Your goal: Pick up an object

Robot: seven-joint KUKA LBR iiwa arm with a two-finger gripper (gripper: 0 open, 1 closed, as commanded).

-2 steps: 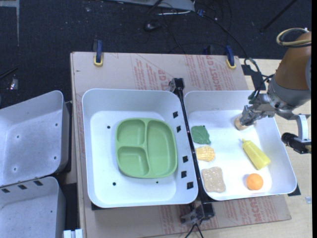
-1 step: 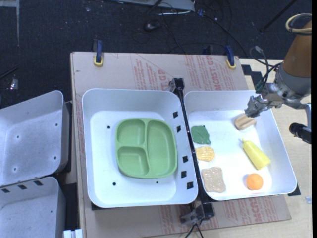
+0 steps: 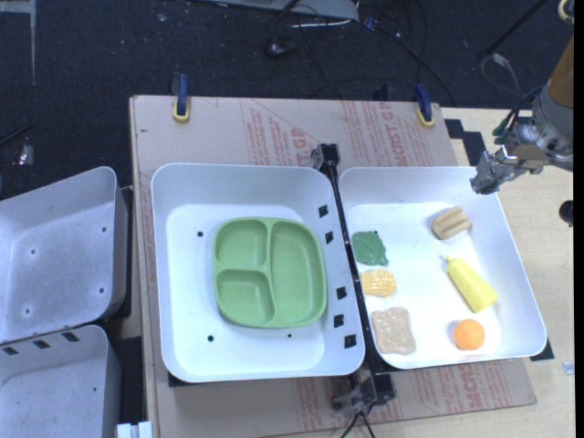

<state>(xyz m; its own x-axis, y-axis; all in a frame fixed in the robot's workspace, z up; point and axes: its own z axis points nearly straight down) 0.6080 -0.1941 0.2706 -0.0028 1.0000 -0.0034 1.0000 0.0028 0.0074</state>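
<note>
Gripper [image 3: 485, 179] hangs over the right bin's [image 3: 525, 286] far right corner, gripping nothing.

Camera view: whether its fingers are spread or closed cannot be told. The bread roll [image 3: 451, 223] lies nearest, just below-left; yellow bottle [image 3: 471, 283] and orange ball [image 3: 469, 335] lie farther.

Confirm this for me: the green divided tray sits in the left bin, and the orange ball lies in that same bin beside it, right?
Not quite. The green divided tray does sit in the left bin, but the orange ball lies in the right bin, near its front corner, as the camera view shows.
</note>
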